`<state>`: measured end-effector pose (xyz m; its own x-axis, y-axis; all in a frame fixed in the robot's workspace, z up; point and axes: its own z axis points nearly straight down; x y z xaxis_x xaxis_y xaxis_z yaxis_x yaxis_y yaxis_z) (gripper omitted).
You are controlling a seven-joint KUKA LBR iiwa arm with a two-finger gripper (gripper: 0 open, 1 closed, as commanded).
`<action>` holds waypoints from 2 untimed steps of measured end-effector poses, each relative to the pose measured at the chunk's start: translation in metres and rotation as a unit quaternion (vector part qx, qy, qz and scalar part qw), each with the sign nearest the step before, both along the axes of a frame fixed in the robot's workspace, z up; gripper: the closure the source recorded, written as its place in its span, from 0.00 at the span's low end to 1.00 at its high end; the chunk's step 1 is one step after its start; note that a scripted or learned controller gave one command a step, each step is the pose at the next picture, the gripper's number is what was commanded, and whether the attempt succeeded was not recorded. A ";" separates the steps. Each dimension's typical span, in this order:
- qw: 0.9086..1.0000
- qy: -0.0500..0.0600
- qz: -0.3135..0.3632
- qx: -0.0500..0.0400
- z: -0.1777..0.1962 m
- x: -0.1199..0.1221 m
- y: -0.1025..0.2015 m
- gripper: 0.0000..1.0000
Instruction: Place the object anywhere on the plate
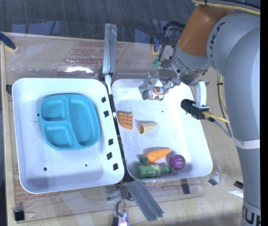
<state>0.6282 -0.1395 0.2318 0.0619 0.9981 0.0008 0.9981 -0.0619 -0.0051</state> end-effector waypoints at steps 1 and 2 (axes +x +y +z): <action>0.997 0.000 0.080 0.000 -0.040 0.028 0.077 1.00; 0.986 -0.001 0.164 0.000 -0.040 0.009 0.152 1.00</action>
